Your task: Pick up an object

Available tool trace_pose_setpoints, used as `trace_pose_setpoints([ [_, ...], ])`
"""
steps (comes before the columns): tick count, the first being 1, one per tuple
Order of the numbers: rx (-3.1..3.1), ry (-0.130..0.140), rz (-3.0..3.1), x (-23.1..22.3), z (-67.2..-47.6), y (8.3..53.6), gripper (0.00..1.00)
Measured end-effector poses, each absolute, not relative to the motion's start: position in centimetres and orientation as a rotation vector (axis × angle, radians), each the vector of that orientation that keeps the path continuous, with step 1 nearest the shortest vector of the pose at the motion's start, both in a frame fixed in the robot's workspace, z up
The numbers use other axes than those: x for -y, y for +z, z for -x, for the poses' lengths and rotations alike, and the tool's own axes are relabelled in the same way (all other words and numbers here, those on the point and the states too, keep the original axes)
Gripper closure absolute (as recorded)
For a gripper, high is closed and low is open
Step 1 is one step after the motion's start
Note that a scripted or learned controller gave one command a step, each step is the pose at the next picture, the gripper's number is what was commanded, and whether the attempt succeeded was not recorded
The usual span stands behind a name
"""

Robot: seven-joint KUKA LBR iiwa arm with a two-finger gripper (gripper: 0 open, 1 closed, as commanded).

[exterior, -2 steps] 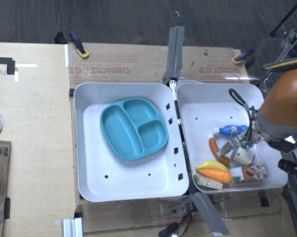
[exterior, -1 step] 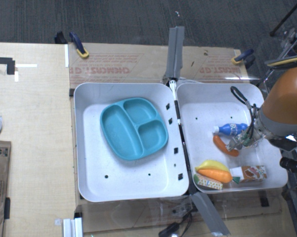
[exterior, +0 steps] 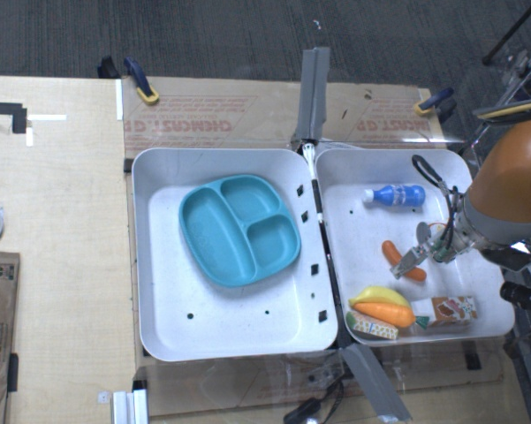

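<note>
A: Looking at the gripper (exterior: 417, 253), we see its two fingers apart, one pointing up and one pointing down-left, low over the right bin (exterior: 336, 237). Nothing is between them.

B: And the thing to take? We think it is the small orange carrot (exterior: 394, 256), which lies on the bin floor just beside the lower finger, maybe touching it.

A: Yes. To do this step well, we should bring the fingers so that the carrot is across the gap, not along one finger, then go down to the floor and close.

B: The blue bottle (exterior: 395, 196) is well apart, near the back wall, so it does not disturb us. The banana (exterior: 376, 297) and the other pieces lie near the front wall.

A: The left bin (exterior: 150, 237) holds a teal divided plate (exterior: 238, 230); we leave it alone.
</note>
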State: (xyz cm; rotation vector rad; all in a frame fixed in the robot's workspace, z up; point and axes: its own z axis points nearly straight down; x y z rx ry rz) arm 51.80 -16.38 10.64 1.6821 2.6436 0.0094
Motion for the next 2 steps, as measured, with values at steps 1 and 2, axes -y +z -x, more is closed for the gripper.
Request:
trace_pose_setpoints([
  [1, -2.641, 0.01, -1.685, 16.41, -51.83, 11.53, 1.0],
  [2, -2.641, 0.009, -1.685, 16.4, -51.83, 11.53, 0.0],
])
